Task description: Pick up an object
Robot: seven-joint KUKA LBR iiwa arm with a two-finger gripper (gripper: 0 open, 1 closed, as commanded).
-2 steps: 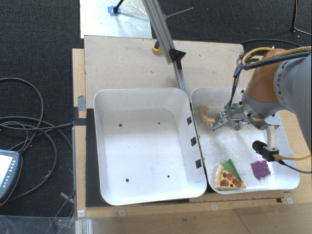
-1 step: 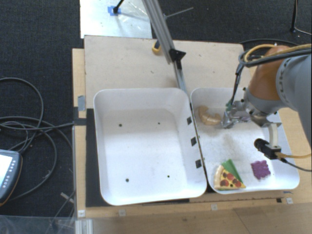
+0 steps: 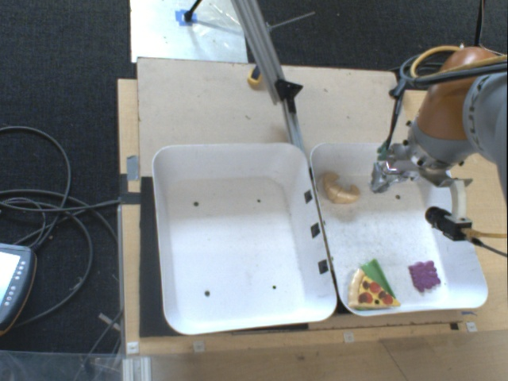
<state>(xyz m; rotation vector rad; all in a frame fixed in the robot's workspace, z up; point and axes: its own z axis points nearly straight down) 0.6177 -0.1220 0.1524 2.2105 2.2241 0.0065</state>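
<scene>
In the right bin (image 3: 373, 236) lie three toy items. A tan croissant (image 3: 339, 189) rests near the bin's back left corner. A pizza slice (image 3: 371, 286) with a green edge lies at the front, and a purple bunch of grapes (image 3: 425, 275) sits to its right. My gripper (image 3: 384, 178) hangs over the back of this bin, just right of the croissant, with a small gap between them. Nothing shows in its grasp.
The left bin (image 3: 238, 236) stands beside the right one, joined by black clips (image 3: 315, 230) along the shared wall. A slanted metal pole (image 3: 262, 38) crosses the bench's back. Cables and a tablet (image 3: 12, 280) lie on the floor at left.
</scene>
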